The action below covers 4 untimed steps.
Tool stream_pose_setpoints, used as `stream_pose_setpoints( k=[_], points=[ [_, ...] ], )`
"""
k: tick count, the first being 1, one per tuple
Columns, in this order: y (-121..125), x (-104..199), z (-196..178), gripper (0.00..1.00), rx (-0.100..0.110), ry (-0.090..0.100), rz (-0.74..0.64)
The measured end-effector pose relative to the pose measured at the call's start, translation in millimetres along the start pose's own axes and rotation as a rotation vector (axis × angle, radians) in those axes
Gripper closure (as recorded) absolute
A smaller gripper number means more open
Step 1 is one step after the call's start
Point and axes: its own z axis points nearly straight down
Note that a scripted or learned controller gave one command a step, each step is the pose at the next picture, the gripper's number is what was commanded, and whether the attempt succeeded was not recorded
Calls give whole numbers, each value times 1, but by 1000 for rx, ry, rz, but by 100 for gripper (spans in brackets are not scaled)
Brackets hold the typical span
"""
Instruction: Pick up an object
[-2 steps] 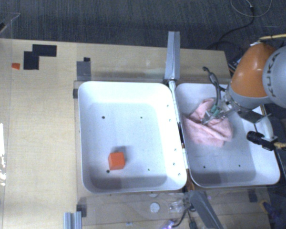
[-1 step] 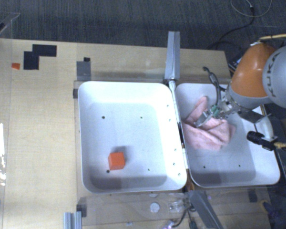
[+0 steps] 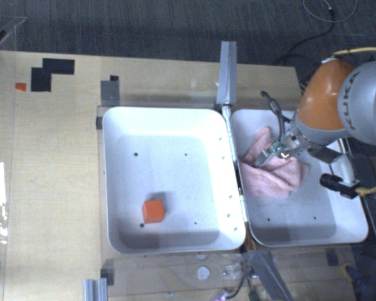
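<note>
A pink cloth (image 3: 272, 171) lies crumpled in the upper left part of the right bin (image 3: 313, 227). My gripper (image 3: 272, 153) is down on the cloth's upper part, its tips among the folds. The arm's orange band (image 3: 323, 102) hangs over the bin's far right corner. A small orange block (image 3: 153, 211) sits in the lower middle of the left bin (image 3: 163, 137), well away from the gripper.
A metal divider post (image 3: 227, 74) stands between the two bins at the back. Black markers (image 3: 50, 73) and a small red square (image 3: 20, 87) lie on the wooden bench at far left. Cables (image 3: 341, 187) run along the right bin's right side.
</note>
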Motion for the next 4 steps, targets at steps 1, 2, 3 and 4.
stream_pose_setpoints(
  k=[1, 2, 3, 4],
  points=[
    [3, 0, -12, 100, -7, -2, 0],
    [3, 0, -13, 0, -7, -2, 0],
    [3, -20, 3, 0, 4, 5, -28],
    [7, -21, -11, 100, -5, -1, -31]
  ],
)
